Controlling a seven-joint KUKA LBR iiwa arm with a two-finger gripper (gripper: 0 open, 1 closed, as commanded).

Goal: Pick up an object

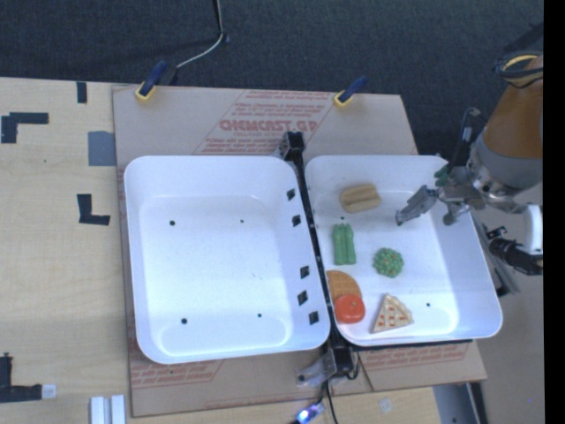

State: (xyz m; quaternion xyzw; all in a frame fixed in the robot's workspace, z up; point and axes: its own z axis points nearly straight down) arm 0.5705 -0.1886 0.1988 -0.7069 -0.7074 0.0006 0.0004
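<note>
In the right bin (459, 325) you have five small toy foods on smooth white plastic: a tan, loaf-shaped bread roll (359, 198) toward the back, a ribbed green stalk (343, 244) just left of a knobbly green broccoli head (387, 261), and at the front a red tomato (350, 308) touching an orange crescent (342, 283), with a triangular pizza slice (390, 314) beside them. The gripper (428, 206) hovers over the bin's right half, its fingers (411, 208) spread apart and holding nothing (the roll lies nearest, to its left). No item touches it. The left bin (141, 237) sits alongside, both resting on a cardboard sheet (256, 117) pinned by yellow-and-blue clamps (152, 79).
</note>
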